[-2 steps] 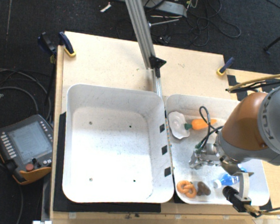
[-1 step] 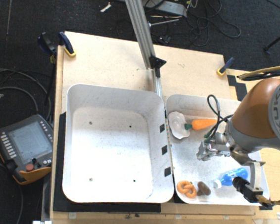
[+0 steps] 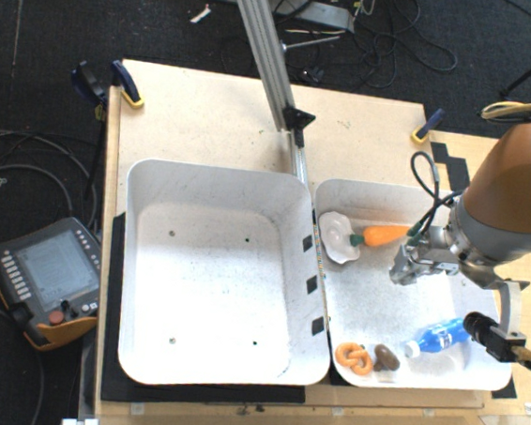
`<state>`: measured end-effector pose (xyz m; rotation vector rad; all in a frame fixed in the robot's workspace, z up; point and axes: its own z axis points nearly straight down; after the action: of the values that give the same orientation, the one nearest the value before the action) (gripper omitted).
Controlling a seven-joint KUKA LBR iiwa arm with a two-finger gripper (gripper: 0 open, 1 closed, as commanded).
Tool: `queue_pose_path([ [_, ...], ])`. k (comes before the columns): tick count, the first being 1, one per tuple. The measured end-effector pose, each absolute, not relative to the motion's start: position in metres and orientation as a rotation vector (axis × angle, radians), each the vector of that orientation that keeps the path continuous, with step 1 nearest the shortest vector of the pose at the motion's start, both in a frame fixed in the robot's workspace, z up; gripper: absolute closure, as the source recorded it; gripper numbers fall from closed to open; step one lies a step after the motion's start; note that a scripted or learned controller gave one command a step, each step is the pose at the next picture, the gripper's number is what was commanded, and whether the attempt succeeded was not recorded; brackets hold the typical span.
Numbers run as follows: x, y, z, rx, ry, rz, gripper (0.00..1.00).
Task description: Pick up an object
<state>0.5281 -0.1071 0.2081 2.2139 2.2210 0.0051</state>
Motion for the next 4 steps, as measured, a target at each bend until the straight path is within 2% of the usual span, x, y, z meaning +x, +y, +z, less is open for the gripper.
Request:
queue_pose_path([
  [1, 0.539, -0.11, 0.257, 2.214, 2.222, 0.004, 1.0],
  [2, 0.55, -0.058, 0.259, 2.213, 2.229, 0.003, 1.0],
  [3, 0.57, -0.008, 0.243, 2.213, 2.23, 0.001, 1.0],
  [4, 0.585, 0.038, 0.248, 2.212, 2.229, 0.004, 1.0],
])
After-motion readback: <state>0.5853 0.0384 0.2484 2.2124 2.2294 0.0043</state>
